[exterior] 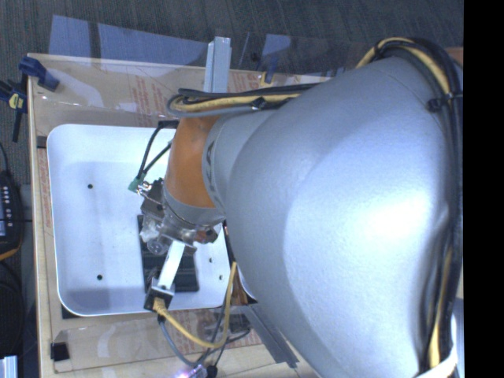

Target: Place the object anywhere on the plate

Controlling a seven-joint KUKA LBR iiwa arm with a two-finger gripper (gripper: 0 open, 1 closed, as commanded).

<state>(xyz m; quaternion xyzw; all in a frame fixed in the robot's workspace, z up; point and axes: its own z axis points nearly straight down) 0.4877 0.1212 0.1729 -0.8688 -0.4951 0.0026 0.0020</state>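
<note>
Since the gripper [160, 241] is seen from above and behind its own wrist hardware, I honestly can't tell whether the jaws are spread or pressed together, or whether anything is between them. That whole cluster is a jumble of metal bits and wires, too small to sort out.

What does read clearly: the gripper hangs over the floor of the left bin [75, 235], a little toward 4 o'clock from the bin's middle. The bare white floor at 9 o'clock from it has two tiny dark dots [90, 186], well apart from each other.

Right above the wrist is the orange band [191, 164], and from there the grey arm [339, 219] balloons out toward the camera. It blocks everything from 12 through 6 o'clock on the right side of the desk [94, 93], the second bin included. So where the object and the plate sit, I can't say; that area is hidden behind the arm.

Up at 10 o'clock a blue clamp [35, 72] sits at the desk's corner.
</note>
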